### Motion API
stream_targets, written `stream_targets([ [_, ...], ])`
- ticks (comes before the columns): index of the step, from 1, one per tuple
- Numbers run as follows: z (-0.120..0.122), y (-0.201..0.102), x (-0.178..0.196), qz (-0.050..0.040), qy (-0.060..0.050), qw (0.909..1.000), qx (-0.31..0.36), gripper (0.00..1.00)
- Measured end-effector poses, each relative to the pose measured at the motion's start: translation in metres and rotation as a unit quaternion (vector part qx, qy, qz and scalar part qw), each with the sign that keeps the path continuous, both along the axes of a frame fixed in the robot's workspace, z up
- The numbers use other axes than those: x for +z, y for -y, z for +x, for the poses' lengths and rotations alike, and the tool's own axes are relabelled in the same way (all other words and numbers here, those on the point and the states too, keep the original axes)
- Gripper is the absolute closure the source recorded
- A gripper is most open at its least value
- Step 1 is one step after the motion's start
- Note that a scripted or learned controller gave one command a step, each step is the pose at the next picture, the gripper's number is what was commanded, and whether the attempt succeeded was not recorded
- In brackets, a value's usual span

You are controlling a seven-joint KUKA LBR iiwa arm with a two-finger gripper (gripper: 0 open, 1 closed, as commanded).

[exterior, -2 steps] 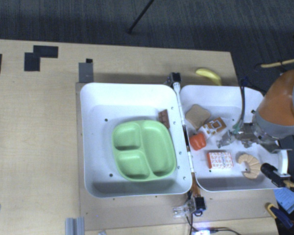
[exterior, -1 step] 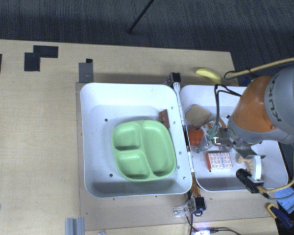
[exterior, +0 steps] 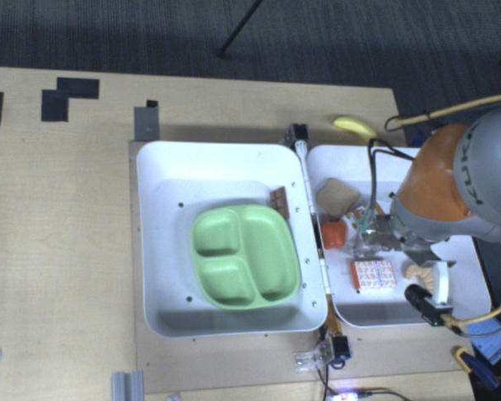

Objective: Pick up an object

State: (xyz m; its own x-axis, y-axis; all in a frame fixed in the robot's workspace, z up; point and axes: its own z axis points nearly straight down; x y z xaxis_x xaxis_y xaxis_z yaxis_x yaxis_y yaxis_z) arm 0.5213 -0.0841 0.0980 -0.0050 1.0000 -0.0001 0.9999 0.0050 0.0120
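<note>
Over the right bin (exterior: 459, 261) I see the gripper (exterior: 369, 234) low, red-white packet (exterior: 374, 274) at its 6 o'clock, probably lining up; finger state unreadable.

end effector (exterior: 369, 234) fingers too blurred to tell, arm (exterior: 476, 174) cut off at right edge

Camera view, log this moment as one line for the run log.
arm: over right bin | gripper: low among items, grasp unclear | nearby: red-and-white packet, orange object, tan lump | left bin: green divided plate
</note>
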Motion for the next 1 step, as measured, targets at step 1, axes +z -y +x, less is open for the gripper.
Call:
stream_targets([
  [1, -0.0001, 0.0, -0.0001, 0.0, 0.0, 1.0, 0.0, 0.0],
])
